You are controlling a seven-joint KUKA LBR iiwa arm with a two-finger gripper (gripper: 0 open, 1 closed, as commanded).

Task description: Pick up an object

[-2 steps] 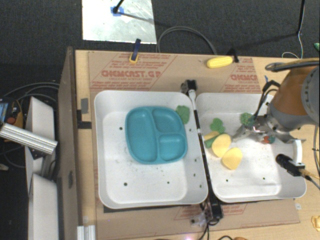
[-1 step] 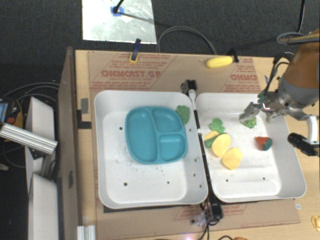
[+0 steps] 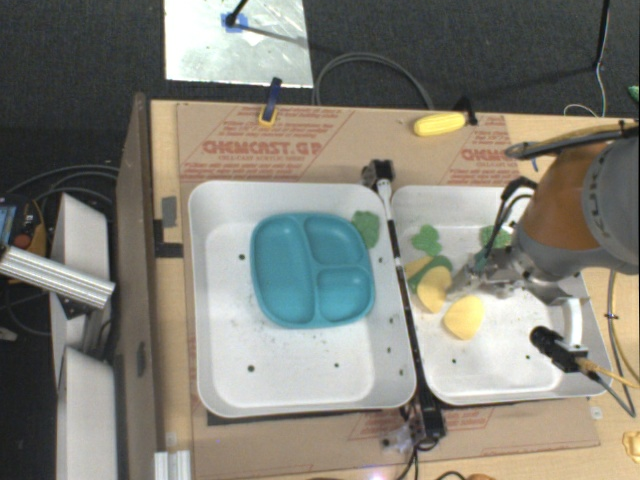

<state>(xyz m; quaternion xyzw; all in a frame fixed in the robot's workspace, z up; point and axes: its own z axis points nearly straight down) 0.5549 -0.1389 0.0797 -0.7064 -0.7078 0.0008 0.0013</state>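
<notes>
The arm reaches into the right bin [image 3: 500, 393], and its gripper [image 3: 470, 278] is low over the bin floor, close beside a small cluster of toy pieces. I cannot tell from here how the claw stands, since the wrist and its cables blur together with what lies under them.

Taking the gripper as the mark: a pale yellow round piece [image 3: 464, 318] lies just below it, apparently on the bin floor. A second yellow piece [image 3: 432, 292] sits just to its left, with a green leafy piece [image 3: 427, 239] a little above that one. Another green scrap [image 3: 493, 235] shows just above the gripper, against the arm.

Well off to the left, in the left bin [image 3: 215, 368], a blue divided plate [image 3: 312, 270] lies flat with a green piece [image 3: 367, 227] at its upper right corner.

As far as I can judge, nothing is lifted yet. The pick looks to be at the reaching or closing stage; the grasp and the raise are both left to do.
</notes>
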